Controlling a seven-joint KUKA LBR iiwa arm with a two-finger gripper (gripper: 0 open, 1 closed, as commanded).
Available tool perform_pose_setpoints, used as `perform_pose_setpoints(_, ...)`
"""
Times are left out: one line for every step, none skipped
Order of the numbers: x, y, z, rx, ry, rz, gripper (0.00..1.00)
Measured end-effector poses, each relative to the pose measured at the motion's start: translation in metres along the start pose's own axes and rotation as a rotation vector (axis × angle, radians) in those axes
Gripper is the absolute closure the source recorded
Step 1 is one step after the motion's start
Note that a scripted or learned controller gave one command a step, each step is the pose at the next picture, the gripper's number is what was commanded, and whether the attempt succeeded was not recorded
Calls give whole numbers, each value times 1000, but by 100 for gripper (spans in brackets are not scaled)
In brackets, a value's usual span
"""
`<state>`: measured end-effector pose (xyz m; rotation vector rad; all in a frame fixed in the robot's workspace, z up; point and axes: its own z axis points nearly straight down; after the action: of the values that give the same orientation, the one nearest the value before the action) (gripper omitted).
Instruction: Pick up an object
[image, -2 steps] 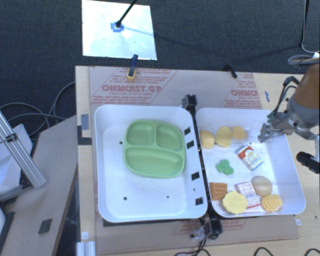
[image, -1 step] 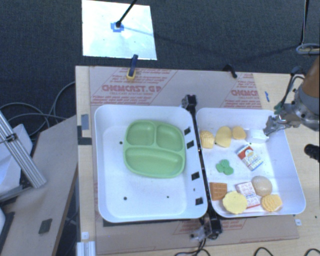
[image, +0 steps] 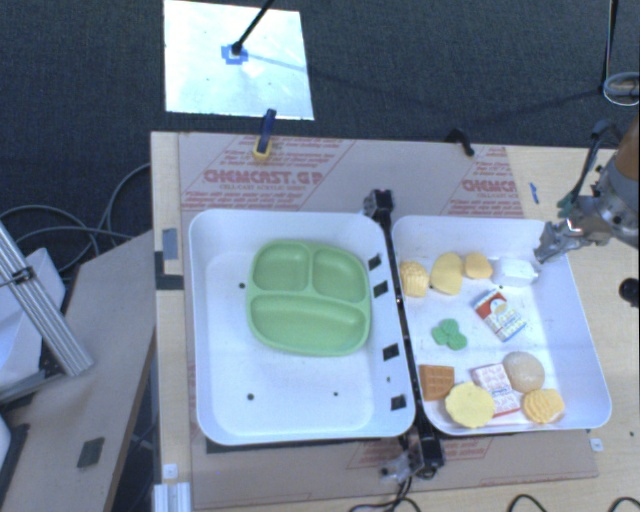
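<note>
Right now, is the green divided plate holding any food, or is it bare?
Bare. The green divided plate lies flat in the left bin, all three compartments showing plain green; the toy food pieces sit in the right bin.

Fixed overhead camera, slanted down, both bins (image: 400, 250)

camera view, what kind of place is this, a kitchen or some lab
Most likely a robotics lab bench, not a kitchen. Two white bins sit on a taped board, one with a green divided plate, the other with toy food such as a yellow piece. Loose cables trail on dark carpet, and the arm's pincer hangs over the right bin.
</note>
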<state>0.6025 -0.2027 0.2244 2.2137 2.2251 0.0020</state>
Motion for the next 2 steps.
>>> perform_pose_setpoints(52, 22, -9, 0, 2, -5, 100)
perform_pose_setpoints(106, 46, -2, 1, 1, -4, 100)
